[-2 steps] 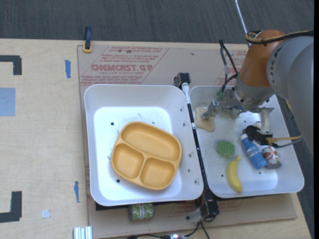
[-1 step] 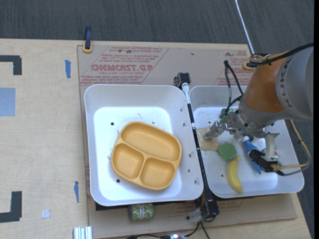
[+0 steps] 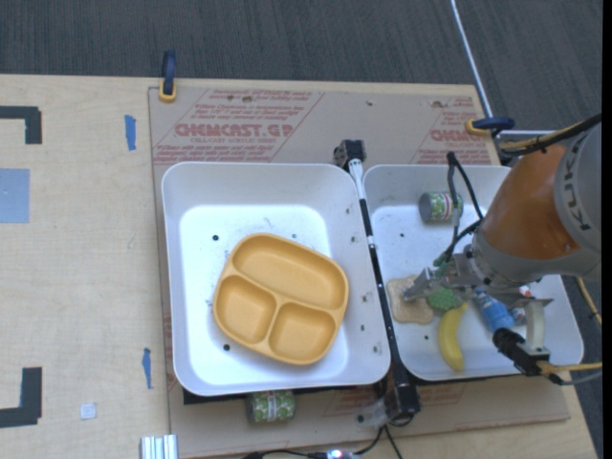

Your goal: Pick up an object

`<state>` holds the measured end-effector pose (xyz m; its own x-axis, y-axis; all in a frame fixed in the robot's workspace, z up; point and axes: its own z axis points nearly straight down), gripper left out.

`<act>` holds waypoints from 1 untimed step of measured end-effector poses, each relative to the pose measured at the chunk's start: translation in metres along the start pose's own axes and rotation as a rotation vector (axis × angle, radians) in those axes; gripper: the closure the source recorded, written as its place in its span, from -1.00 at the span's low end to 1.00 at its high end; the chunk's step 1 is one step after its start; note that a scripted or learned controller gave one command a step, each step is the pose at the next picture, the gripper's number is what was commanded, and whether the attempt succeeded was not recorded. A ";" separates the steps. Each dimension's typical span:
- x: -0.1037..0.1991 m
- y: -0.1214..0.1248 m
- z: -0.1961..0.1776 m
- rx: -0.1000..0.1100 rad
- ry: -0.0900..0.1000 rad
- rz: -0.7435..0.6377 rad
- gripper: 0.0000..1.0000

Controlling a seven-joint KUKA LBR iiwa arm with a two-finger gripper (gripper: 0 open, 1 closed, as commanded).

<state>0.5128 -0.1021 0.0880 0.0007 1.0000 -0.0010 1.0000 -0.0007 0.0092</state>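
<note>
My gripper [image 3: 430,287] is low over the middle of the right bin [image 3: 411,347], reaching in from the right. Right under it lie a flat tan slice [image 3: 413,309] and a small green lumpy object [image 3: 443,300]; the gripper's tip looks to be touching or just above them. Just in front of these lies a yellow banana [image 3: 449,338]. At the bin's back rests a green can [image 3: 440,207] on its side. I see nothing lifted between the fingers.
The left bin [image 3: 191,256] holds a yellow divided plate [image 3: 280,297]. A small blue object [image 3: 490,311] sits beside the banana, partly under the arm. Another green can [image 3: 273,406] lies on the board outside the bins, in front of the left one.
</note>
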 end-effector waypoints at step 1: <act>0.000 0.002 -0.011 -0.006 -0.001 0.001 1.00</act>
<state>0.5149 -0.1021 0.0989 0.0012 1.0000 -0.0019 0.9999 -0.0012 0.0152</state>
